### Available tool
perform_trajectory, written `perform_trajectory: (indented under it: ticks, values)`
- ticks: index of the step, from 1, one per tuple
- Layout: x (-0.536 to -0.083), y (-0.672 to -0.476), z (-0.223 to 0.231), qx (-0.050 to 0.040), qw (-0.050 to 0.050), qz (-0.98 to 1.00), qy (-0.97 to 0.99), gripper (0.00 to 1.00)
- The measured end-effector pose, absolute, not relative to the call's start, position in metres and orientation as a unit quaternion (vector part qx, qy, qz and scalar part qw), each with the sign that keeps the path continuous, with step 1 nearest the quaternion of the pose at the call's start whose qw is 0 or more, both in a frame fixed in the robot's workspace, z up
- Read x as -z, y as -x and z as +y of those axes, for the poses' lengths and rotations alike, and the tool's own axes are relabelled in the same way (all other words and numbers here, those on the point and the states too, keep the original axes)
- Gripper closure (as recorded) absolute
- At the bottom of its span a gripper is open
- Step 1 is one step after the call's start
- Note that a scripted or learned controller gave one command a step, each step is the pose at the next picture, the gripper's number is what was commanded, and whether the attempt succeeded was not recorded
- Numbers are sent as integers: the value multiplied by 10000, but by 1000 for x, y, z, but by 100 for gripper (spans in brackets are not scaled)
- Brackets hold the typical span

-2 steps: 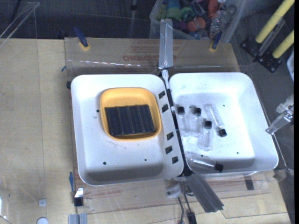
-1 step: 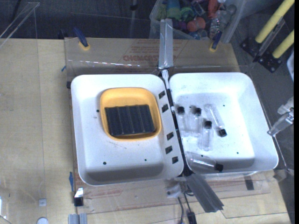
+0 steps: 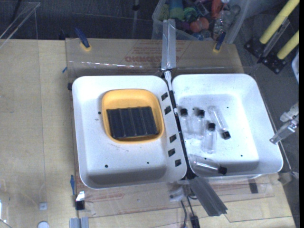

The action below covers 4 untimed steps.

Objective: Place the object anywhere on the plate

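A yellow plate [image 3: 110, 100] with rounded corners sits in the left white bin [image 3: 88, 165]. A dark, ribbed rectangular object [image 3: 131, 122] lies flat on the plate and covers most of its middle. Several clear vials with black caps [image 3: 210, 133] lie scattered in the right white bin [image 3: 247, 87]; one more vial [image 3: 209, 166] rests near that bin's front wall. At the right edge of the view, beyond the right bin's rim, a grey part of the gripper [image 3: 286, 127] pokes in, well away from the plate and the vials. Nothing shows between its parts.
A slanted divider with black tabs [image 3: 170, 127] separates the two bins. A clear tub of colourful toys [image 3: 199, 8] stands behind the bins. Yellow foam tubes [image 3: 282, 15] lean at the back right. A grey metal bar [image 3: 209, 198] lies at the front.
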<state>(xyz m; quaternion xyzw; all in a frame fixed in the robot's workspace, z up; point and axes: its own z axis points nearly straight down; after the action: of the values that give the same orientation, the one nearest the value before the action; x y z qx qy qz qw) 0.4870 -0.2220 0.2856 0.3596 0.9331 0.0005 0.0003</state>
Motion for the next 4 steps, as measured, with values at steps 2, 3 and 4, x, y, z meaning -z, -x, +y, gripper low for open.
perform_trajectory:
  ticks: [2,3,4]
  values:
    - [-250,-480,-223,-9,5,9964,-845,0]
    - [-238,-480,-223,-9,7,9959,908,0]
    - [-224,-487,-224,-12,10,9955,948,0]
